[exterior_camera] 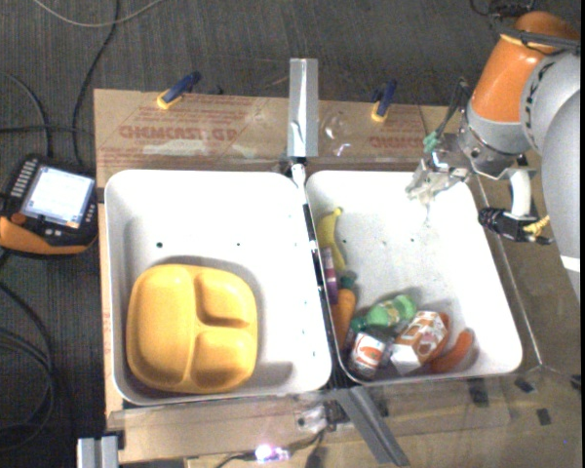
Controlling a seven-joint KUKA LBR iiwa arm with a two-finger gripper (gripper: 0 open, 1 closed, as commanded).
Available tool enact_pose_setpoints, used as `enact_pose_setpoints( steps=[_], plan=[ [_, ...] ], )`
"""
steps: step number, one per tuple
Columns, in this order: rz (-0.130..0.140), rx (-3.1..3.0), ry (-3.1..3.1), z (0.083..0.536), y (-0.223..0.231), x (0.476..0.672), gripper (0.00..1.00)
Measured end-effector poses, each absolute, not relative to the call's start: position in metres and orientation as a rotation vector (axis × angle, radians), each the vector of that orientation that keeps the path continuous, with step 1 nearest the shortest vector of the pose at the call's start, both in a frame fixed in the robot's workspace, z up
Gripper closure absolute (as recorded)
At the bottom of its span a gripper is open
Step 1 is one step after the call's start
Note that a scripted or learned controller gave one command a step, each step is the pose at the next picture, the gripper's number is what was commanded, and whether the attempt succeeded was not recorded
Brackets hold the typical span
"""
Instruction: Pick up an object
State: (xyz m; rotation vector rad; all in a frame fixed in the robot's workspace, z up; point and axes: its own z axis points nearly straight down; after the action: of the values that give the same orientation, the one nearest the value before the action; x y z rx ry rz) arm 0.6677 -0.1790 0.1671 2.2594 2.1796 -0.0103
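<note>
Far to the left of the jaws we see a handheld control pendant (45,206) with a lit screen lying on the dark floor beside the counter (214,125), whose brown board carries faint red lettering we cannot read with certainty. Two clamps with blue and yellow handles (178,90) grip the board's far edge. In the left bin (117,261), well away from the jaws, lies a yellow divided tray (192,326), upside down, with open white floor around its far side. The right bin (487,261) lies under the jaws, and its objects crowd the near-left corner, down and left of them: a yellow banana (329,234) along the dividing wall, an orange carrot (343,310), a green item (390,312), small printed cartons (417,337) whose labels are too small to read, and a red-orange piece (454,349) nearest the rim. The jaws (431,178), on the grey arm with its orange band (512,81), hover over the bin's far right corner, close to the rim; we cannot tell whether they stand apart or together, and nothing shows between them. The white floor directly beneath and toward the pile is bare.
</note>
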Motion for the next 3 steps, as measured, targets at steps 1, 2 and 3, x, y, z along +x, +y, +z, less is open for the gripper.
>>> enact_pose_setpoints(
  steps=[1, 2, 3],
  plan=[
    [-0.01, 2.259, 2.179, 0.167, -0.179, 0.668, 0.0],
    [-0.009, 2.185, 2.254, 0.125, -0.204, 0.668, 0.0],
    [0.012, 2.089, 2.343, 0.092, -0.21, 0.588, 0.0]
  ],
)
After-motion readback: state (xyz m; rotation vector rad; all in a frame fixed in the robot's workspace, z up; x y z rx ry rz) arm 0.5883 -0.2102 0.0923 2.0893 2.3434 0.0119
